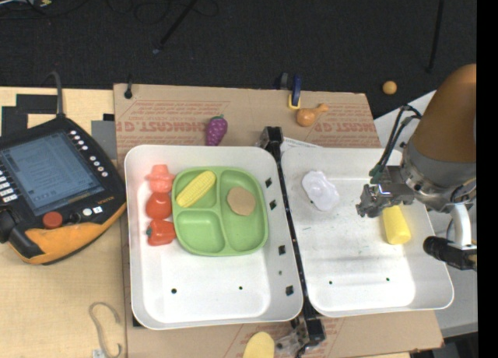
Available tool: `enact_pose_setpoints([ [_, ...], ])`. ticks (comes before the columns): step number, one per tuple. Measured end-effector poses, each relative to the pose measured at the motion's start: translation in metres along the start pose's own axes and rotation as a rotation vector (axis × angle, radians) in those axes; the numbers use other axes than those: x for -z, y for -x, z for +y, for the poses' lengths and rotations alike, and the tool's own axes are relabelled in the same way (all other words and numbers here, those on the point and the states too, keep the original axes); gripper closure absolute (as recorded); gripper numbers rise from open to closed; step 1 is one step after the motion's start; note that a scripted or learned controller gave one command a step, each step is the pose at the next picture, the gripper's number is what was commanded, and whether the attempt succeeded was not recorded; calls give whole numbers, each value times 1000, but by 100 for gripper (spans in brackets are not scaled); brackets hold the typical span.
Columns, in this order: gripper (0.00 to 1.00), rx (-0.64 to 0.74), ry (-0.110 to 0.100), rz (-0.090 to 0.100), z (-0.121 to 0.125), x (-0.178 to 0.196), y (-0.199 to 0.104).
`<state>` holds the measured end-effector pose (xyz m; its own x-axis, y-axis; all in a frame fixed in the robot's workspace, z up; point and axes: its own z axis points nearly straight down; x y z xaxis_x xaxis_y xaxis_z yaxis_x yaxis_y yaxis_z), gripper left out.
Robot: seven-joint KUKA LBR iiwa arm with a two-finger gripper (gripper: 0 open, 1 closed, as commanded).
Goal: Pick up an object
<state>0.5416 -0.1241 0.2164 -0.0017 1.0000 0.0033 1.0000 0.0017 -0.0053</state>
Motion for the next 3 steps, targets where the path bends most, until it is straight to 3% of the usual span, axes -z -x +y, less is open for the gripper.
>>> enact_pose_setpoints([
  [1,100,0,1,0,-31,10,-43],
  [2,100,2,1,0,-45,14,-101],
  [3,100,-2,1,-2,-56,0,-113],
])
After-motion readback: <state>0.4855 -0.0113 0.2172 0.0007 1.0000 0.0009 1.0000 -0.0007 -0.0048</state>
